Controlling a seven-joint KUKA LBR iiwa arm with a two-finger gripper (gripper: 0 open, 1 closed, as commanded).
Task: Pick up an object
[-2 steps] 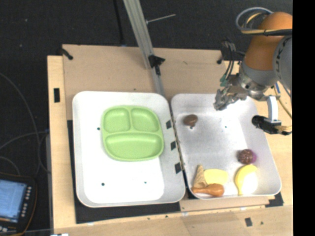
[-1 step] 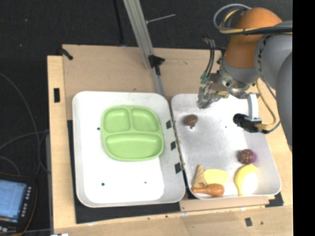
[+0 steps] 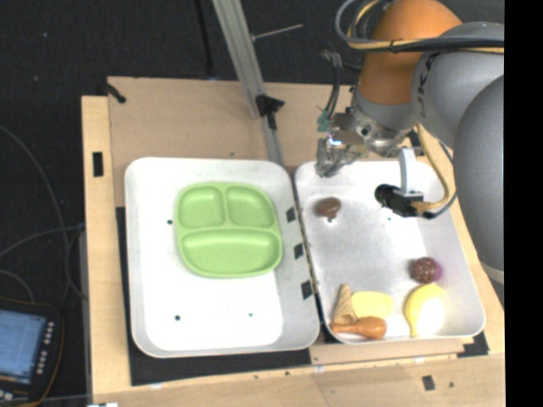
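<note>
In the right bin (image 3: 382,244) a small brown mushroom-shaped object (image 3: 327,207) lies near the far left corner. My gripper (image 3: 327,161) hangs just beyond it, over the bin's far left edge, and nothing is visibly held in it. Along the near side lie a dark red berry-like ball (image 3: 426,270), a yellow lemon (image 3: 425,309), a pale yellow block (image 3: 372,303), a tan cone (image 3: 344,301) and an orange carrot-like piece (image 3: 366,328).
The left bin (image 3: 153,303) holds a green divided plate (image 3: 229,230). A metal pole (image 3: 246,66) slants up from between the bins. A black fitting with a cable (image 3: 400,198) hangs from the arm over the right bin. The arm's grey body fills the upper right.
</note>
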